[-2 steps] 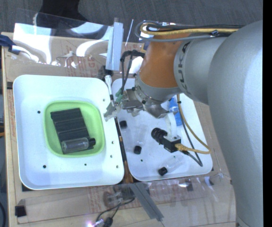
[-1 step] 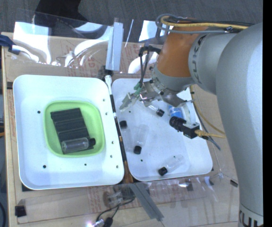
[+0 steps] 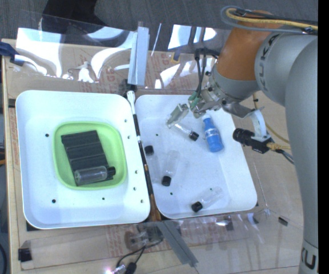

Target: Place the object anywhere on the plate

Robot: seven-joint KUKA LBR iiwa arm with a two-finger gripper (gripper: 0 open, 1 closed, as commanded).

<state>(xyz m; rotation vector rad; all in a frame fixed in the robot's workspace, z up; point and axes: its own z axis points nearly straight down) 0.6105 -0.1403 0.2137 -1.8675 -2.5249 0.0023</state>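
I've got the arm (image 3: 279, 67) in from the right, orange band above the wrist, w/ the gripper (image 3: 179, 115) down over the back part of the right bin (image 3: 239, 176). Its fingers look spread apart, nothing between them as far as I can tell. Taking the green plate (image 3: 59, 153) as landmark: it sits in the left bin (image 3: 30, 113), and on it I see a dark ribbed block (image 3: 83, 146) w/ a clear vial (image 3: 93, 174), black cap, lying across the block's near end. All other stuff is right of the plate, in the right bin. A blue bottle (image 3: 212, 135) lies just right of the gripper, a clear vial w/ black cap (image 3: 187, 132) lies just below the fingertips; touching or not, can't tell. Closer to the plate, a small black cap (image 3: 148, 150) near the bin wall. Another clear vial (image 3: 168, 169) lies mid-bin and one more (image 3: 206, 199) toward the front edge, both well apart from the plate.
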